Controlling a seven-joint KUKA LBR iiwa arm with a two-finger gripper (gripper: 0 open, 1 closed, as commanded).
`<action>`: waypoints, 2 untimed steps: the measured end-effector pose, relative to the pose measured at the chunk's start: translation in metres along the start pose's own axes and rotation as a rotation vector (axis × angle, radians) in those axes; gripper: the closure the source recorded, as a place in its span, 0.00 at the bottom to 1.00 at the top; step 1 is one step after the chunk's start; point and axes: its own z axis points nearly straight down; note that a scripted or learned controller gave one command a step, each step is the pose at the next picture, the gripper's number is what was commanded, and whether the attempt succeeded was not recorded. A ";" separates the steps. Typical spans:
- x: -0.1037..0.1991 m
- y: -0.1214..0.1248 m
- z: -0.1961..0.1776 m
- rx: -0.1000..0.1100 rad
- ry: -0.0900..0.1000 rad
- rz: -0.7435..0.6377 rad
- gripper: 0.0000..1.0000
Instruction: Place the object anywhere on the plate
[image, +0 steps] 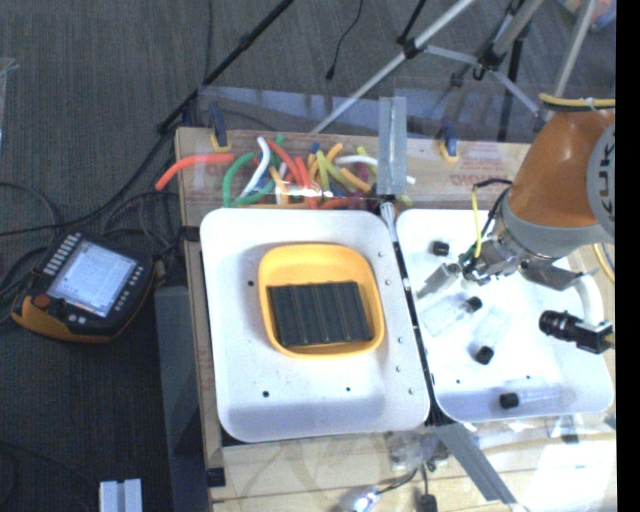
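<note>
The pincer (445, 278) hangs low over the right bin (545, 375), close to its left edge and toward the far side. It is slanted so that its tip points at the wall shared with the left bin (300, 390). Whether it is apart or together I cannot tell. Nothing shows gripped in it, so I judge the pick not yet made.

Just below it, toward the near edge, lies a clear plastic piece (445, 315) with a small black piece (473, 303) just beside it. That low, tilted stance looks suited to a reach at one of these two. A second black piece (438, 247) sits toward the bin's far left corner, a third (484, 352) near the middle and a fourth (508, 400) by the near edge. The object to be carried is probably one of these, though I cannot tell which. All lie in the right bin, none on the plate.

The yellow plate (320, 258) rests in the middle of the left bin, with a dark ribbed mat (320, 312) covering its floor. It sits centred with white margin all round, and any spot on it will do. The drop should therefore need little precision once the load clears the shared wall.

A bundle of coloured tubes (300, 175) lies along the far edge of the surface (192, 190), out of the arm's way.
</note>
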 end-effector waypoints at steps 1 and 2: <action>0.041 0.060 0.004 -0.001 0.001 -0.371 0.00; -0.026 0.093 0.035 -0.009 0.009 -0.527 0.00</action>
